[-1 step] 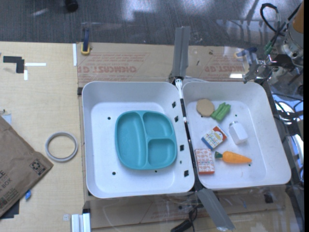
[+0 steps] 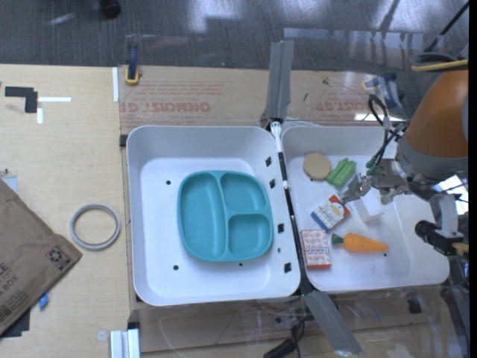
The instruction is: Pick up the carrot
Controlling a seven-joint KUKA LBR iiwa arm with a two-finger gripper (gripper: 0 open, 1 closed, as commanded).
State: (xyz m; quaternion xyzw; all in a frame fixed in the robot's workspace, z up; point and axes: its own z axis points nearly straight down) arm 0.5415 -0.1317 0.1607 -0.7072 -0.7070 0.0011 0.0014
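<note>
**Gripper low over the right bin, carrot on the floor in front of it**

Gripper (image 2: 361,188) poised low over the middle of the right bin (image 2: 417,273), reaching in from the right under the grey wrist and the orange band (image 2: 446,116). Open or closed: cannot tell from this slant (dark metal and cables run together there). No telling either whether the tip touches anything below it.

Just beneath and beside the gripper, a small pale block (image 2: 370,208), resting on the bin floor. To the left of that, tilted, a small blue and white carton (image 2: 329,214) with a red corner. Above the carton, toward the far wall, a green item (image 2: 342,172), and touching or almost touching its left side, a round tan piece (image 2: 317,165).

Nearer the camera, the carrot (image 2: 365,243): lying flat on the white floor of the right bin, orange body pointing right, green stub at the left end, clear of the gripper and apart from the pale block. Just left of the green stub, a red and white box (image 2: 315,248), close against the wall shared by both bins.

Across that wall, in the left bin (image 2: 135,200), a teal divided plate (image 2: 224,215), set near the middle.

Out on the bench to the left, a ring of tape (image 2: 95,225) lying flat, and a brown cardboard box (image 2: 28,253) at the edge.
</note>
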